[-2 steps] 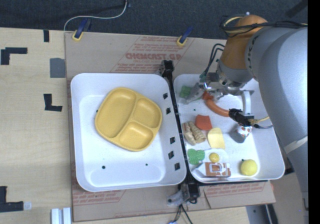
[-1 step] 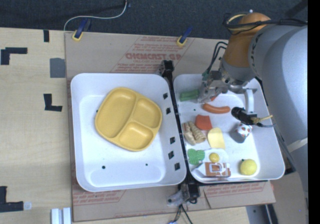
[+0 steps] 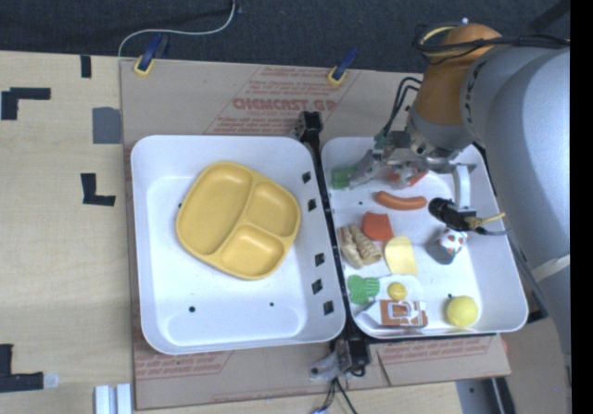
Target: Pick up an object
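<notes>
two shallow white bins are seen side by side on the bench. the left bin [image 3: 153, 218] is occupied by a yellow sectioned plate [image 3: 238, 219], which lies tilted near its middle. the right bin [image 3: 505, 259] is filled with small toy foods.

the grey arm [image 3: 519, 116] with its orange band [image 3: 445, 79] is seen reaching in from three o'clock, and the gripper [image 3: 394, 160] is placed low over the twelve o'clock part of the right bin. whether anything is held cannot be told, since the tip is hidden among wrist hardware and cables.

just beside the gripper, toward nine o'clock of it, a green piece [image 3: 340, 177] is seen near the bin's dividing wall. a red sausage [image 3: 400, 201] lies just at six o'clock of the gripper, apart from it. an orange-red block [image 3: 376, 225] is found below the sausage, with a brown bread-like piece [image 3: 358, 245] touching it at seven o'clock and a pale yellow block [image 3: 400, 255] at five o'clock. a grey and red item [image 3: 447, 244] lies toward three o'clock. along the six o'clock edge a green leafy piece [image 3: 363, 289], a fried egg [image 3: 397, 292], a white and orange packet [image 3: 400, 313] and a yellow lemon [image 3: 461, 310] are set.
</notes>
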{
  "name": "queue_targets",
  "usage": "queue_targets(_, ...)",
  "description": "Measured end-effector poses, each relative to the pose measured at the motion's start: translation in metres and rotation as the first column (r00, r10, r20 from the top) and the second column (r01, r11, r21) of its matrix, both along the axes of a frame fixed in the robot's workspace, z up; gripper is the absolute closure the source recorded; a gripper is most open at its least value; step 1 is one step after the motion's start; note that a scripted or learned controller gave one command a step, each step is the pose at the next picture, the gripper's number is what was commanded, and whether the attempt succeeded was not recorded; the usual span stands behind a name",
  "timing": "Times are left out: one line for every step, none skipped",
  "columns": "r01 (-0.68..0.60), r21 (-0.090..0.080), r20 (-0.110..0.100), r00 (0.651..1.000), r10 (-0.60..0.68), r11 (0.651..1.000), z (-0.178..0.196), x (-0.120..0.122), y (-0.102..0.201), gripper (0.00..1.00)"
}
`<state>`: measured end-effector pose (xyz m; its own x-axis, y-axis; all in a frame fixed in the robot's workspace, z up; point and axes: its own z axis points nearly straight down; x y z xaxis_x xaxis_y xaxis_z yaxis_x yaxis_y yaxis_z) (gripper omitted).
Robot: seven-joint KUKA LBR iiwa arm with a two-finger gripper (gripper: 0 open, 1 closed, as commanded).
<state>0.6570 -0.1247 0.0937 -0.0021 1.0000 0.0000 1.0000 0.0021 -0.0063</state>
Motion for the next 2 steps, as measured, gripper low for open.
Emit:
queue_targets(0.003, -0.001, 0.006, 1.0, -0.003, 1.0, -0.009, -0.039, -0.014, 0.0)
queue_targets(0.003, -0.001, -0.023, 1.0, -0.003, 1.0, -0.011, 0.007, 0.01, 0.0)
